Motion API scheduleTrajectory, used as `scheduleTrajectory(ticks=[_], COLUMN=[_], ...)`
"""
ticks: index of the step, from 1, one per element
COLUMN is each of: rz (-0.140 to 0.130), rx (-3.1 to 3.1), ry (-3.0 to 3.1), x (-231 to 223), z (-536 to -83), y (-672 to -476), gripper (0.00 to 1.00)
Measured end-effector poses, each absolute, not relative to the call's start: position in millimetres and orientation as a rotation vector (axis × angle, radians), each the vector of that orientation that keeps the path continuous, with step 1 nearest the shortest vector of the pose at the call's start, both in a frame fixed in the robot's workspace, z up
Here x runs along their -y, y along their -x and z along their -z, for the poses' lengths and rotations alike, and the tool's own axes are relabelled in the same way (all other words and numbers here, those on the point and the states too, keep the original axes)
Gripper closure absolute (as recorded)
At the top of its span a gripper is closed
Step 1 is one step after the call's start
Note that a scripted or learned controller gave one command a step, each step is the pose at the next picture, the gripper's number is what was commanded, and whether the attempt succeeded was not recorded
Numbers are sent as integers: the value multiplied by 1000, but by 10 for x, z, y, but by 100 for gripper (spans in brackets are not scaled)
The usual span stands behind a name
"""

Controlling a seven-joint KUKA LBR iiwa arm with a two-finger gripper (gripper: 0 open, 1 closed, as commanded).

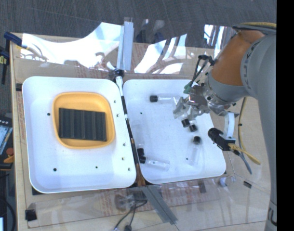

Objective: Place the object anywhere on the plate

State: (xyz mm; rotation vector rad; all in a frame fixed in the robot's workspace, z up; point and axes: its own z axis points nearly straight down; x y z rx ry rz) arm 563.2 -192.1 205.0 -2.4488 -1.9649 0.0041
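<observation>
The robot's hand (187, 110) hangs low over the right bin (156, 172), toward its far right side, at the end of a grey arm (253, 61) with an orange band that reaches in from the right. Whether the hand is spread or pressed together cannot be told from this slanted view, and nothing can be seen pinched in it.

Just below the hand lie small clear vials with dark caps. One vial (190, 125) sits right beside the hand, likely the object to be moved. Another vial (194, 148) lies a little nearer the front, a third (153, 98) near the bin's far side, and a fourth (154, 163) along the front left.

The left bin (36, 172) holds a yellow plate (84, 102) with a dark ribbed insert (83, 124) in its middle. The plate is well apart from the hand, across the divider between the bins. Both bins sit on a wooden surface (79, 203).

The risks, as a judgement: the vials are small, smooth and round, so one could roll away or slip out as the hand closes. The hand might also nudge a neighbouring vial, or lose its catch while crossing the bin walls toward the plate.
</observation>
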Motion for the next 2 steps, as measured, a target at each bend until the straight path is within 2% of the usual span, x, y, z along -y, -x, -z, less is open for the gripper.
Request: scheduleTrajectory(ticks=[1, 2], rz=[-2, -5], rx=[2066, 2339], ry=[2364, 2088], x=[1577, 1305], z=[-2145, -1784], y=[-6059, -5432], gripper=[100, 100])
